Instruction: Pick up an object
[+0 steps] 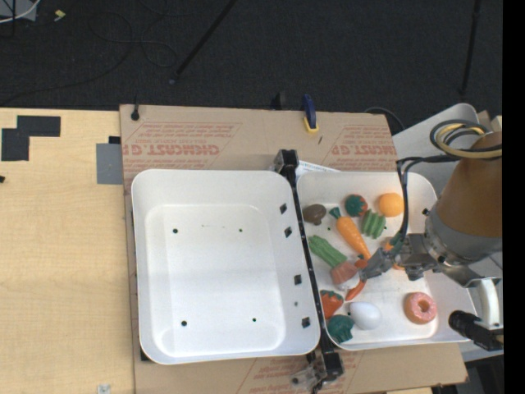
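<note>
The long orange plastic carrot point(353, 235) lies near the middle of the right-hand shallow white bin point(426, 189), and the other toys sit around it: a small orange ball point(390, 204) up and to its right, a ribbed green piece point(374, 224) just beside it, a flat green strip point(326, 250) to its lower left, a brown lump point(314, 213) to its upper left. Further below the carrot lie a white egg point(363, 314) and a pink ring doughnut point(420, 308). The dark tool point(379, 263) hangs just below and right of the carrot; whether it is apart or together cannot be told. Left of the carrot stands the left-hand white bin point(148, 220), both on the cardboard-covered counter point(205, 138).
</note>
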{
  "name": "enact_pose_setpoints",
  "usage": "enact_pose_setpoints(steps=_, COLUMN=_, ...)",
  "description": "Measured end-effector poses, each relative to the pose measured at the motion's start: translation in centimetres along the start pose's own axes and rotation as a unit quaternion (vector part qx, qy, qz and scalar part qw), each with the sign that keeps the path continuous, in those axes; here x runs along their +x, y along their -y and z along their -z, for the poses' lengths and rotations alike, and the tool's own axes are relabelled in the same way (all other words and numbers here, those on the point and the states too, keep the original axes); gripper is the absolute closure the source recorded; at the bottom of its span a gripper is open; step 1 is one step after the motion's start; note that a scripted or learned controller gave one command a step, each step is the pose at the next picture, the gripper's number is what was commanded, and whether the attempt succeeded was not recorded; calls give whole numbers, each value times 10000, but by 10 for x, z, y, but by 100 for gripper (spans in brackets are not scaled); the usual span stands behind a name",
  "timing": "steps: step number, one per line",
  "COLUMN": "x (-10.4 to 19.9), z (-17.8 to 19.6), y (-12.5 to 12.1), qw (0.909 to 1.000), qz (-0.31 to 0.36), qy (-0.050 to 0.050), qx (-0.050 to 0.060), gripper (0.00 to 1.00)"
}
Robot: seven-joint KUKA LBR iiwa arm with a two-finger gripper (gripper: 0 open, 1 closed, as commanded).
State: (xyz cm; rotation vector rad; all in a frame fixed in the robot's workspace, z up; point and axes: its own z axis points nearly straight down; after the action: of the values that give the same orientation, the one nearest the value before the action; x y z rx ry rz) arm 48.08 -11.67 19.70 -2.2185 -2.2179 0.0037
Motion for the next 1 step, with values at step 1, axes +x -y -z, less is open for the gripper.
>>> enact_pose_setpoints(steps=1, x=3, z=-115, y=-51, qw=10000, qz=18, qy=8, qx=-19, gripper=0)
